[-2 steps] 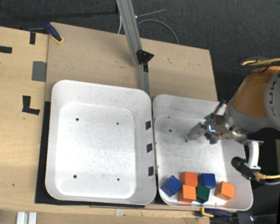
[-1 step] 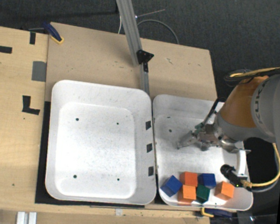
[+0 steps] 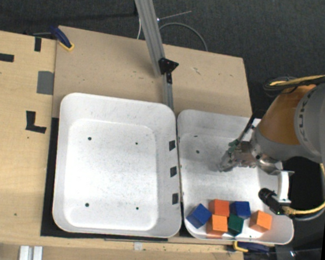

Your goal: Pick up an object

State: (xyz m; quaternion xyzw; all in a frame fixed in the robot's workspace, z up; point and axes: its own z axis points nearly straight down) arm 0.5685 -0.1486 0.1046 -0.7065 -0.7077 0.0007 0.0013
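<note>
Hovering over the right bin [image 3: 210, 126], gripper [image 3: 228, 161] grip state can't tell, nothing seen held. Blocks [image 3: 228, 216] clustered at near edge, apart from it. Left bin [image 3: 71, 109] alongside.

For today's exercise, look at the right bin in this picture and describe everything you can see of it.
The right bin is a shallow white tray with rounded corners and faint dark speckles, plastic by its look. It lies flat on the bench, side by side with the left bin. Six blocks, orange, blue and green, cluster along its near edge. The gripper hangs over its middle, apart from the blocks.
</note>
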